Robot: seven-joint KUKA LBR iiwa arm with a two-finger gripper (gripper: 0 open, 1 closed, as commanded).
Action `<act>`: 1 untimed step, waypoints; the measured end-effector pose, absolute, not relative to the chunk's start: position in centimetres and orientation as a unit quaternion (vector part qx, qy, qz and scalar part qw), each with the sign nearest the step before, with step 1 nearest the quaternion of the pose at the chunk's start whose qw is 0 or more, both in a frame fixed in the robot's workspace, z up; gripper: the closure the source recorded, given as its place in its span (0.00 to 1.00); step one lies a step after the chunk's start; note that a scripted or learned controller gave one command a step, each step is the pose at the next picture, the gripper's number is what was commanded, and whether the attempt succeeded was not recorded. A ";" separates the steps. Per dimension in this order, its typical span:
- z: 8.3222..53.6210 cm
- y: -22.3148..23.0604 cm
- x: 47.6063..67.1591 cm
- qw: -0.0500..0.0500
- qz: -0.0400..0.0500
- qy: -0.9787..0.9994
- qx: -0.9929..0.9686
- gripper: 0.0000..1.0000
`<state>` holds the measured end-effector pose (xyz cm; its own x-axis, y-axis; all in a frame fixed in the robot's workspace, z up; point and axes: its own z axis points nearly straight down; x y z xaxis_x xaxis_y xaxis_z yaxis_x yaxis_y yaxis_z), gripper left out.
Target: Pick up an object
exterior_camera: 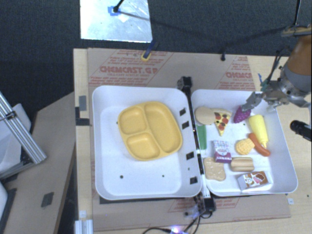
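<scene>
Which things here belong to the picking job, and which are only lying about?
Job: gripper; purple grapes beside it; right bin with toy food.
Lying about: yellow tray in left bin; silver sheet beyond the bench.

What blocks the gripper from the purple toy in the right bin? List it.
Nothing visible does. The gripper sits right above the purple toy at the right bin's far side. The pizza slice and yellow bottle flank it closely.
</scene>
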<state>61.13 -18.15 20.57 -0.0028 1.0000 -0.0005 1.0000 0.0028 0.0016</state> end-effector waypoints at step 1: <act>16.1 -18.4 61.8 0.000 0.000 0.708 0.706 0.00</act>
